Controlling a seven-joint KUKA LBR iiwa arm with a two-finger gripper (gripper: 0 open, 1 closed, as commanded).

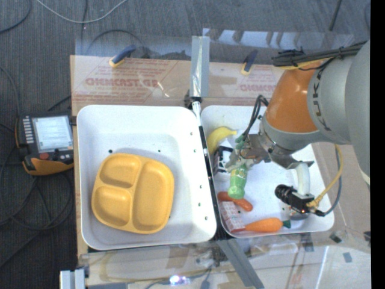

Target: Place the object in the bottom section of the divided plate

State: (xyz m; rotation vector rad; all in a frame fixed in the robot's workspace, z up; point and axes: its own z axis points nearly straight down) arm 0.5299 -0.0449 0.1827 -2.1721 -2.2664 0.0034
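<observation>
So the grey two-finger gripper (pixel 243 152) is hanging over the right shallow white bin (pixel 322 221), right on top of a green plastic bottle-shaped toy (pixel 238 182); that bottle sits directly under and just in front of the gripper, long axis running roughly away from it toward the near edge; can't honestly tell if it's pinched or just underneath, the wrist hides that bit, so I cannot tell the gripper's state; a yellow banana-like piece (pixel 219 137) lies just to the far side; the yellow divided plastic plate (pixel 133 191) sits well off to the gripper's side in the left white bin (pixel 120 116), so I'd guess a long sideways carry is coming.
</observation>
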